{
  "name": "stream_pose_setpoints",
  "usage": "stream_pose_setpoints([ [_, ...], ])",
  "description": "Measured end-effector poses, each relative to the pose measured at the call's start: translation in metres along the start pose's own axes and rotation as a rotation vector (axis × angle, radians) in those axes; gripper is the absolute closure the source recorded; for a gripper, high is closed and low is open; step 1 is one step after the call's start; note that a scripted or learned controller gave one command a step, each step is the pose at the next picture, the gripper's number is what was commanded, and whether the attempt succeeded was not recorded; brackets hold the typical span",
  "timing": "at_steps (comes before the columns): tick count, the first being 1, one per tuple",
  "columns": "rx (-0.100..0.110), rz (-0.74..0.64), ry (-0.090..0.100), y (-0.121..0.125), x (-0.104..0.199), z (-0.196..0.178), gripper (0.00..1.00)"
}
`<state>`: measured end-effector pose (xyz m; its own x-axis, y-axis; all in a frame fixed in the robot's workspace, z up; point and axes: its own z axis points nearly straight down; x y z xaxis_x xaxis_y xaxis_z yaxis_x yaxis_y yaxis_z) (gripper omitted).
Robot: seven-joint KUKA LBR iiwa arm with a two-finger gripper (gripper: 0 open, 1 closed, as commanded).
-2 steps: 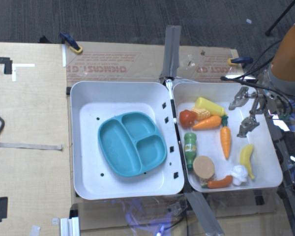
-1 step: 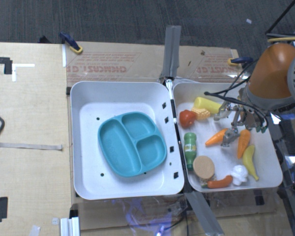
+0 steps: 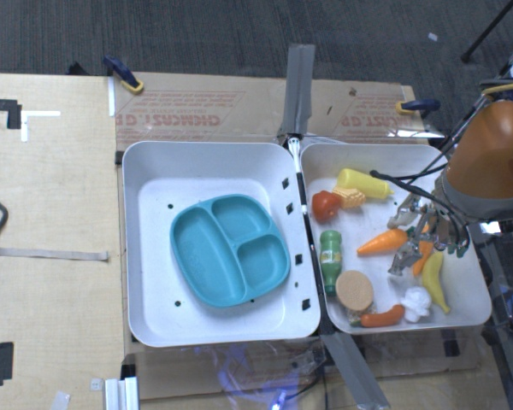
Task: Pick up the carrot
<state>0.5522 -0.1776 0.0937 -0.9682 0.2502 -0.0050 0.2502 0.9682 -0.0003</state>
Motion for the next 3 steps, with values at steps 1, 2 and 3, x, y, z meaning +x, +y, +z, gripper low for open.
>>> stream_pose_setpoints([
  [1, 0.001, -0.005, -0.006, 0.001, -0.002, -0.011, 1.0],
  [2, -0.002, -0.103, 0.002, 0.076, 0.094, -0.099, 1.0],
  [3, -0.001, -0.215, -0.003, 0.069, 0.076, -0.01, 1.0],
])
